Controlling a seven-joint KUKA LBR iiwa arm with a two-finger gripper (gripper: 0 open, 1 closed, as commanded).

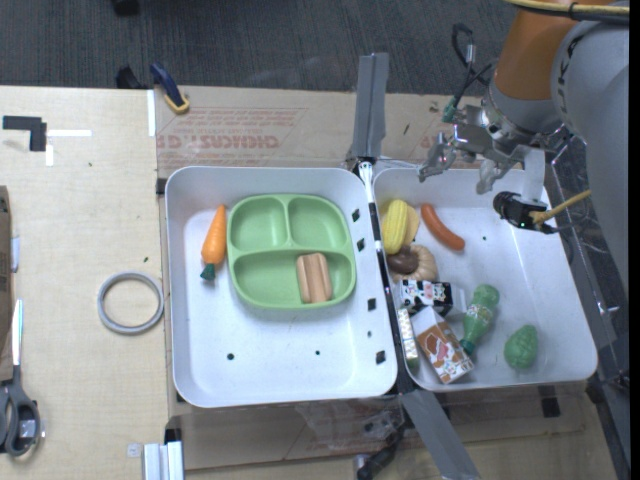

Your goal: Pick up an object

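Overhead, the metal two-finger gripper point(463, 164) hangs at the far rim of the right shallow white plastic bin point(560, 308), below the arm's glossy orange band point(535, 43); its two grey fingers point(436, 158) stand apart with nothing between them. Beneath it, smooth toy foods cluster along the bin's left side: a ridged yellow corn cob point(397, 224), a slim orange-red sausage point(443, 227), a brown mushroom-like piece point(404, 262) touching a tan rounded one point(426, 261), a black-and-white printed carton point(427, 294), and a flat red and white packet point(441, 352). A small green bottle point(478, 316) and a knobbly green vegetable point(521, 348) lie nearer the front right corner.

Next door, the left white bin point(270, 368) holds a pale green three-compartment plastic plate point(291, 250) with a tan hot dog bun point(314, 277) in its near compartment, and an orange carrot point(213, 238) just beside the plate's left edge.

Both bins rest on printed brown cardboard point(250, 128) over a light wooden bench point(70, 238), where a grey ring of tape point(131, 302) lies. Dark carpet point(250, 18) runs beyond.
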